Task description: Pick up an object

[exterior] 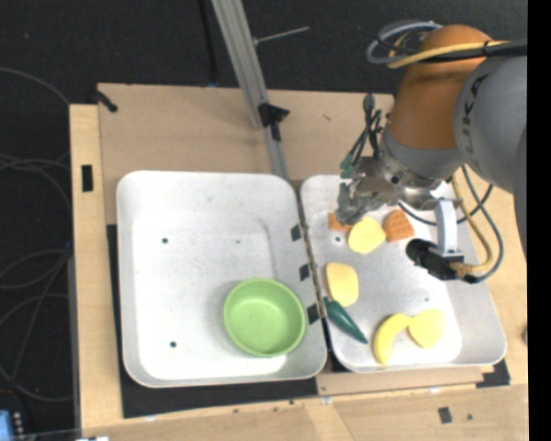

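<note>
- Objects for the pick lie in the right bin (477, 338): a yellow piece (366, 237) near the bin's upper middle, an orange piece (399, 225) touching it on the right, and a small orange bit (334, 220) just to its left.
- Further down the same bin: a second yellow piece (342, 284) near the left wall, a teal object (343, 321) just below it lying at a slant, a curved yellow banana-like piece (388, 336), and a pale yellow slice (426, 328) touching that piece on its right.
- Hand (353, 206) sits low over the upper-left part of the right bin, just above and left of the first yellow piece, close to the small orange bit. Fingers are dark and blurred against the wrist hardware; cannot tell whether they are spread or pressed together, and cannot tell whether anything sits between them.
- Arm (441, 90) enters from the right, orange band above the grey wrist, cables looping around it.
- Left bin (165, 209) holds a green bowl (264, 316), upright, near its lower right corner.
- Both bins rest side by side on the tan surface (165, 127), walls touching in the middle.
</note>
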`<action>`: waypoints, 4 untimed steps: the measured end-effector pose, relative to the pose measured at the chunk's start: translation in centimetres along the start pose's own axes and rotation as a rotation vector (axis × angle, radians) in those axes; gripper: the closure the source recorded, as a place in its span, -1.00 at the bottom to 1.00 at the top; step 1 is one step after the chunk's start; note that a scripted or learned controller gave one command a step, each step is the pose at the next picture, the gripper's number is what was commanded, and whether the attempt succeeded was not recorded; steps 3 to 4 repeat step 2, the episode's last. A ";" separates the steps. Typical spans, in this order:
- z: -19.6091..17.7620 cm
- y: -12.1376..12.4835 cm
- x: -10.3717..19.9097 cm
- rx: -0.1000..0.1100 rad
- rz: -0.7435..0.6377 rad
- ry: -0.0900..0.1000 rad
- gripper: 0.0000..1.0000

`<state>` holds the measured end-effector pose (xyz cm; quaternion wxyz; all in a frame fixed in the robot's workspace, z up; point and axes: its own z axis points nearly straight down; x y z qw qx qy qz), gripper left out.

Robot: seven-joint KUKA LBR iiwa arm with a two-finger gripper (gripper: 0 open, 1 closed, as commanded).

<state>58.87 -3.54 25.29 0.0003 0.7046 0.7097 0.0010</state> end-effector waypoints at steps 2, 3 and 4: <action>2.0 3.7 9.8 0.001 0.004 -0.002 1.00; 2.0 3.7 9.8 0.001 0.004 -0.002 1.00; 2.0 3.7 9.8 0.001 0.004 -0.002 1.00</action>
